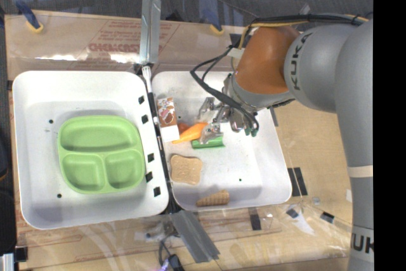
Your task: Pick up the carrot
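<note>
In the left bin (pixel 32 136) sits a green tray (pixel 100 154) with three parts. In the right bin (pixel 269 162), going from left to right, a small brown and white packet (pixel 167 117) lies by the left wall, the toast (pixel 186 169) and a cone (pixel 212 199) lie nearer the front, and the orange carrot (pixel 192 131) rests just right of the packet, touching a green block (pixel 209 143). The gripper (pixel 214 125) is down right at the carrot's right end, but one cannot tell if its jaws are apart or closed, and the grey arm (pixel 330 66) comes in from the right.
</note>
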You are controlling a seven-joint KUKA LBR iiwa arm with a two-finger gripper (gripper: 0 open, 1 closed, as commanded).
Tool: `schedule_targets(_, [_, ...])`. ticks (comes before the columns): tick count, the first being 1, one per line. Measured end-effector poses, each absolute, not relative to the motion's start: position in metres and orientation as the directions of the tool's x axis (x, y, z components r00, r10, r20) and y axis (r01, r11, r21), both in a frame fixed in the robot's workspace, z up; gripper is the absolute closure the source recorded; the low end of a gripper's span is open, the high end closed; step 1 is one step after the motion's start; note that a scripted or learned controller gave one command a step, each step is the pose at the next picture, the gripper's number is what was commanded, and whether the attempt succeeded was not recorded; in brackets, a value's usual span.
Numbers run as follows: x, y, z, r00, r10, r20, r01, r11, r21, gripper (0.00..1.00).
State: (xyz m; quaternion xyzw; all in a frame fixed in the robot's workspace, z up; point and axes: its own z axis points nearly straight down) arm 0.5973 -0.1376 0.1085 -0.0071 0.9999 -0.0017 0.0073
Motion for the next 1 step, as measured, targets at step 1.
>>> schedule_targets(1, [0.6293,-0.0652,0.1962,-0.986,-0.166,-0.009,-0.166,0.986,-0.001,1.0])
